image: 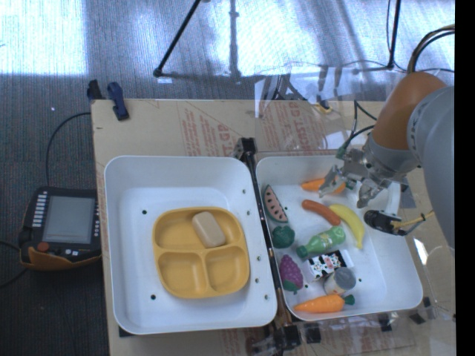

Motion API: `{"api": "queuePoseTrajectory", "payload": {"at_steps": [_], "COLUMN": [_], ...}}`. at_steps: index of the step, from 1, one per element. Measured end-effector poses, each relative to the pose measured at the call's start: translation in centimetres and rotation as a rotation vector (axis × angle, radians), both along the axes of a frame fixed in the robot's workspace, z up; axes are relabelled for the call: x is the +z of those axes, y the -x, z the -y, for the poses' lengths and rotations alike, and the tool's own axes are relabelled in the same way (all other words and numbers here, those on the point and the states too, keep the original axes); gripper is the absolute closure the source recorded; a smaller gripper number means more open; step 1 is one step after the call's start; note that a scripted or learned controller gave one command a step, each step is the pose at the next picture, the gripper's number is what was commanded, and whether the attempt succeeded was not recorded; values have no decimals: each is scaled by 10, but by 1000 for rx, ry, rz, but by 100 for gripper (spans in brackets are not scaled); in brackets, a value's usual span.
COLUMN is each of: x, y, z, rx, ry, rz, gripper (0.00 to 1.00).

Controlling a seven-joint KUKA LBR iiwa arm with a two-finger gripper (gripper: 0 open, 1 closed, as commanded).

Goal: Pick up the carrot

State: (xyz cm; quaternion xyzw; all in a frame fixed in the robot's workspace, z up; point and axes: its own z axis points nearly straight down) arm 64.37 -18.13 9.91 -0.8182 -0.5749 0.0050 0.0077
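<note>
— Where to look for the long orange carrot with the green top (pixel 323 303)?

— Flat at the near edge of the right shallow white bin (pixel 404 273), just beside the small grey tin can (pixel 342 279).

— And the grey two-finger gripper (pixel 349 190)?

— Up at the far end of the same bin, well apart from the carrot. Looks spread wide, pinching nothing.

— What might go wrong?

— Could grab the wrong thing. Hangs right by a small orange piece (pixel 313 185), partly hidden, hard to tell what. Close to the red-brown sausage (pixel 320 212) and the curved yellow banana (pixel 350 225) too. Might also bump the can or the bin wall on the way down to the carrot.

— Anything else in there?

— A red watermelon slice (pixel 275 203), a round dark green veggie (pixel 282 236), a green plastic bottle (pixel 323 241), a black-and-white milk box (pixel 327 264) and purple grapes (pixel 291 271).

— And the left shallow white bin (pixel 126 199)?

— Holds a yellow plastic tray with three parts (pixel 200 262), with a tan bread-like block (pixel 209 229) in the top part.
</note>
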Motion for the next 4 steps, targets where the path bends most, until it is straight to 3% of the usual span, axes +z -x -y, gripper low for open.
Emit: {"api": "queuePoseTrajectory", "payload": {"at_steps": [2, 3, 4], "x": [-16, -16, -15], "y": [6, 13, 13], "z": [2, -1, 0], "rx": [-581, -844, -1018], "ry": [2, 11, 13], "rz": [-13, -6, -3], "gripper": [0, 0, 0]}}
